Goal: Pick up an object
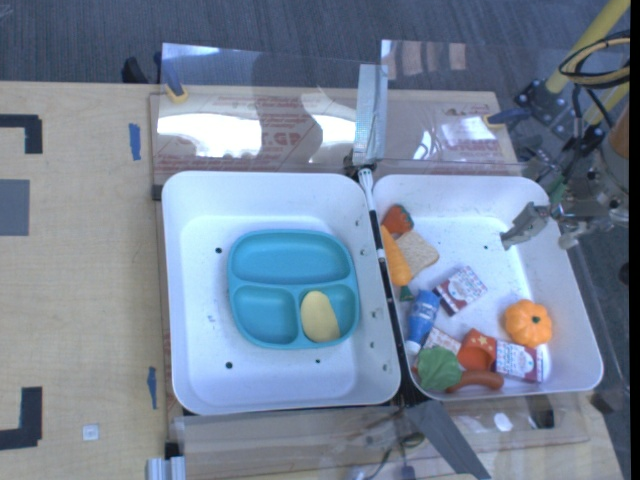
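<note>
The right bin [470,200] holds several toy foods. There is an orange pumpkin [527,322], a bread slice [417,254], an orange carrot-like piece [396,263], a blue bottle [423,317], a small red-and-white carton [460,289], a green leafy piece [438,369] and a red packet [478,349]. My gripper [548,228] hangs over the bin's far right side, above bare floor, well apart from the toys. It is open with nothing between its fingers [522,227].
The left bin [190,268] carries a blue divided tray [285,268] with a yellow oval object [320,315] in one compartment. A clear upright panel [370,118] stands behind the bins. Cables and the arm [590,183] crowd the right edge.
</note>
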`<state>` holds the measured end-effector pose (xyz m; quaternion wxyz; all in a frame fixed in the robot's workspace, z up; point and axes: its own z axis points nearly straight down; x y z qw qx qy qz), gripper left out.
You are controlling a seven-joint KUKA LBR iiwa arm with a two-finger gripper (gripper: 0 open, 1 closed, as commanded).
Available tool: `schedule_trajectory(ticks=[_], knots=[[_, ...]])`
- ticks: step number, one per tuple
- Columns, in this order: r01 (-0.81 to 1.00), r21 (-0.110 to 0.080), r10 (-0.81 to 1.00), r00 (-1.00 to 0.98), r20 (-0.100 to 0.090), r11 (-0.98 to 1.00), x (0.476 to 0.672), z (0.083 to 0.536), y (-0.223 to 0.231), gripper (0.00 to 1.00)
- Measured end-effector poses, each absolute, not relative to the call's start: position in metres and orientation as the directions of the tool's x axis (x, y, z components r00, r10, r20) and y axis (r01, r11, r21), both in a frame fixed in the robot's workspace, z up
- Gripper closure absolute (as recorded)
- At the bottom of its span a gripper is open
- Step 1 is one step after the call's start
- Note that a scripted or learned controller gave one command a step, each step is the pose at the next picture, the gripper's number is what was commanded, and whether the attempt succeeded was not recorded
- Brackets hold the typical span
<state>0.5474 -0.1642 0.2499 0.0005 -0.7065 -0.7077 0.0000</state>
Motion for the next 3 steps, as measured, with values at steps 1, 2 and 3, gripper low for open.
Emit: schedule_trajectory(ticks=[1, 2, 3], knots=[[0.992, 0.005, 0.992, -0.125, -0.005, 0.125, 0.522, 0.284, -0.207, 0.00], [1.000, -0.005, 1.000, -0.011, 0.002, 0.011, 0.531, 0.224, -0.222, 0.00], [1.000, 0.031, 1.000, -0.003, -0.009, 0.003, 0.519, 0.143, -0.223, 0.00]])
